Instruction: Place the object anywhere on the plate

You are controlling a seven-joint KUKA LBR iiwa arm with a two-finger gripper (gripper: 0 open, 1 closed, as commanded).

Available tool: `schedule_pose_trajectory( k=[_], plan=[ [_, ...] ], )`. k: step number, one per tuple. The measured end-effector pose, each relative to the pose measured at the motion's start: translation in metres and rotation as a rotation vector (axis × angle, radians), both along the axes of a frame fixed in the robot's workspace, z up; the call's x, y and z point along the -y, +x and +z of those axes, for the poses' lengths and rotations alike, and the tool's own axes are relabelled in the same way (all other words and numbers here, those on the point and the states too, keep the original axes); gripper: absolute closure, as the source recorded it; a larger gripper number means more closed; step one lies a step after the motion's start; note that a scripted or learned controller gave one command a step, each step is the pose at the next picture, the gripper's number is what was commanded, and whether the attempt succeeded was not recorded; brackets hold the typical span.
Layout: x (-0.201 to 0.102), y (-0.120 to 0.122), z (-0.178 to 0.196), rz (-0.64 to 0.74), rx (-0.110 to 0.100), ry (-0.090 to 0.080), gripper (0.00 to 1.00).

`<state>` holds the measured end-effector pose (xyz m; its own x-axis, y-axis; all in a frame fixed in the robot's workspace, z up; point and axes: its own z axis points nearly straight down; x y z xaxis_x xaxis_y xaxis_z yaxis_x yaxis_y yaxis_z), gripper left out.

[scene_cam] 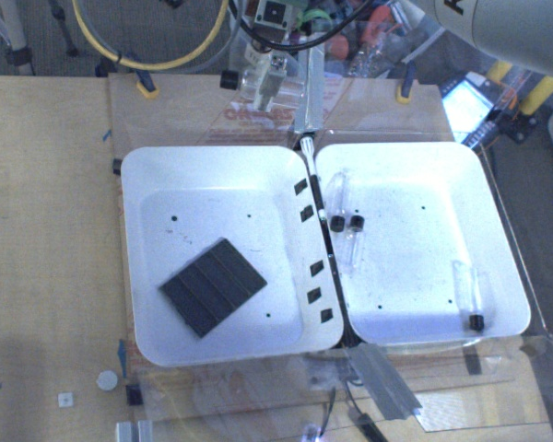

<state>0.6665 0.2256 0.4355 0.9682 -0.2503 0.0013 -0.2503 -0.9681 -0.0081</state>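
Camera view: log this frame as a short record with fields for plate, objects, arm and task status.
plate: dark ridged square, lying flat in left bin
objects: clear tubes with black caps in right bin; two near its left wall, one at its lower right corner
arm: grey link at top right, above the bench
task status: nothing lies on the plate yet

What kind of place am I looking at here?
Probably a robotics lab test bench: a grey robot arm overhead, two white bins side by side on a wooden bench, and loose cables behind.
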Motion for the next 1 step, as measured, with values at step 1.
schedule_pose_trajectory(
  k=[1],
  plan=[
    [-0.0002, 0.0007, 0.0110, -0.005, 0.003, 0.007, 1.00]
  ],
)
